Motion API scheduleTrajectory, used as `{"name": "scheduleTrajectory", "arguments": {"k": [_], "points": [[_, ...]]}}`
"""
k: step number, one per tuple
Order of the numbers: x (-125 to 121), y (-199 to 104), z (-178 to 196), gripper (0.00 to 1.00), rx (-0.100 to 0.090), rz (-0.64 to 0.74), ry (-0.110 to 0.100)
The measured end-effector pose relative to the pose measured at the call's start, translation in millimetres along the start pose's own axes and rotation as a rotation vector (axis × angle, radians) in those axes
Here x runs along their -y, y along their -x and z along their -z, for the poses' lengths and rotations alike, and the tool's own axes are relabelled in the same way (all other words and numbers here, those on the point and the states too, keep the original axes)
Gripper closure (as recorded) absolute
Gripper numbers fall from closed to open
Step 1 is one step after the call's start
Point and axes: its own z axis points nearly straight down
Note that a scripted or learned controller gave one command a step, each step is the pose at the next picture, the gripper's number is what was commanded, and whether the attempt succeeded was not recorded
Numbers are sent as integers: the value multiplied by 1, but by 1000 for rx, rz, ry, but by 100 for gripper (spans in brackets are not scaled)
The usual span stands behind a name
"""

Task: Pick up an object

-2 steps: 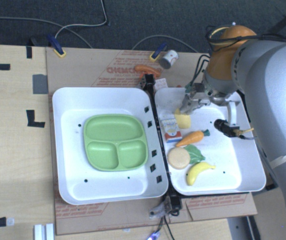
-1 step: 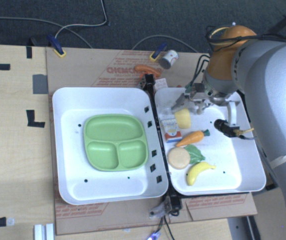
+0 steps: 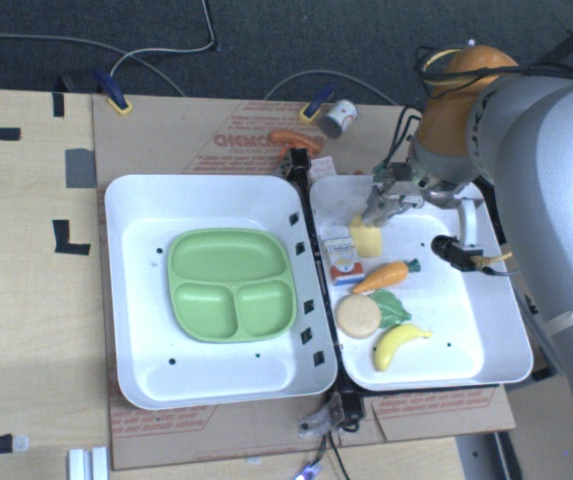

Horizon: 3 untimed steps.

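My gripper (image 3: 379,211) hangs low over the back of the right bin (image 3: 486,318), its fingers pointing down at a pale yellow block (image 3: 366,240) just below them. A carrot (image 3: 381,274) lies in front of that block, with a green leaf piece (image 3: 394,307) beside it. A round tan disc (image 3: 357,315) and a banana (image 3: 398,344) rest near the bin's front. A small white and red packet (image 3: 340,256) lies by the bin's left wall. Nothing shows between the fingers.
The left bin (image 3: 136,268) holds a green divided plate (image 3: 232,283). Behind the bins lie an orange item (image 3: 294,139) and a grey cylinder (image 3: 337,118) on the cardboard. The arm's bulk fills the right side above the right bin.
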Motion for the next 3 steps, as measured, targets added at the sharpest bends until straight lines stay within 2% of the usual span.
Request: {"name": "scheduleTrajectory", "arguments": {"k": [1, 2, 3], "points": [[0, 0, 0, 0, 0, 0, 0], [-2, -21, -23, 0, -2, -3, -8], [-2, -21, -12, 100, -1, -2, -6]]}}
